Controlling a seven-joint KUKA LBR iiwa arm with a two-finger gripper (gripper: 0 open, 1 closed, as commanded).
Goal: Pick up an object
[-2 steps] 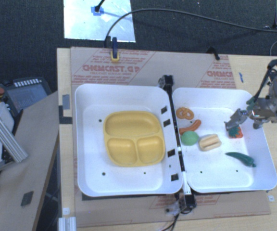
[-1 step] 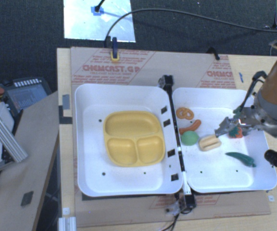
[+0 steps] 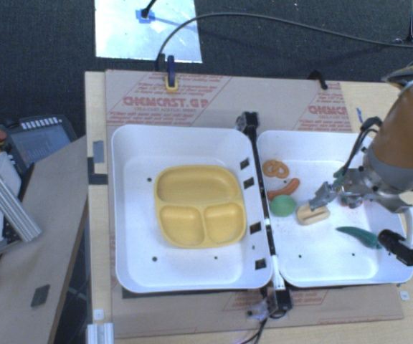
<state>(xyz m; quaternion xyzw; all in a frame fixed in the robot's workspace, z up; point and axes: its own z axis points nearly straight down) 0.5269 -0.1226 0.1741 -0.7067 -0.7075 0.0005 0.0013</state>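
Camera view, gripper [image 3: 324,196]: low in the right bin [image 3: 321,267], tips at the upper edge of the tan block [image 3: 312,214]; open or closed cannot be told.
Tan block: lies flat, just beside the green ball [image 3: 283,206].
Handling, judged: light, stiff toy piece; grip across its short sides.
Neighbours: orange sausage [image 3: 284,187] and pretzel [image 3: 275,168] near; teal piece [image 3: 358,235] apart.
Left bin: holds the yellow divided tray [image 3: 198,205].

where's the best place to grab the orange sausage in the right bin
Likely across the middle of the sausage, coming straight down. It lies flat as a slim curved strip, so its narrow width suits the fingers. The pretzel and green ball crowd its left end.
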